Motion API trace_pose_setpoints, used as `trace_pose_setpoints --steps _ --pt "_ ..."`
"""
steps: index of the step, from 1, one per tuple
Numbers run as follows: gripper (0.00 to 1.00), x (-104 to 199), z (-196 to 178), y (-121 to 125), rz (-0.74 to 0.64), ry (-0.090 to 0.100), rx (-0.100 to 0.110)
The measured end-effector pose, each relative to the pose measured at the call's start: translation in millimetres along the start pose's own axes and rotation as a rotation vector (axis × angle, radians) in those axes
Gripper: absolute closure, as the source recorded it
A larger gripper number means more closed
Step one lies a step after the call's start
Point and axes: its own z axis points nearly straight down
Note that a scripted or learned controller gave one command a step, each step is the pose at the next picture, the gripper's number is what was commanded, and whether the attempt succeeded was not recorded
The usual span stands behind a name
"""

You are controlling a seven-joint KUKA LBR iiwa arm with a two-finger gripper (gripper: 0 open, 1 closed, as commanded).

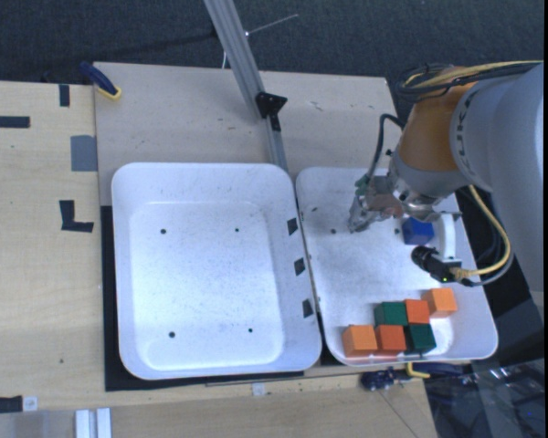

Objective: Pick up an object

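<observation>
My gripper (361, 215) hangs over the upper part of the right bin (347, 263), its fingers pointing down and left toward the bin floor. Nothing shows between them, and whether they are open or shut is unclear from this angle. Several blocks lie in the bin's near right corner: an orange block (359, 338), another orange block (392, 337), a green block (392, 313), a dark green block (421, 336), an orange block (417, 310) and an orange block (444, 299). A blue block (418, 231) sits just right of the wrist.
The left bin (201, 272) sits beside the right one, sharing a middle rim. A slanted metal pole (242, 48) crosses the bench behind the bins. Cables loop beside the arm at the right.
</observation>
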Motion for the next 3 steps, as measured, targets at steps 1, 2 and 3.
trace_pose_setpoints --steps 1,2,3 --pt "1.00 0.7 -63.5 3.0 0.002 -0.002 -0.008" --pt "1.00 1.3 -76.9 3.5 0.002 -0.001 -0.004" --pt "1.00 59.9 -88.7 -13.1 -0.004 0.002 -0.003"
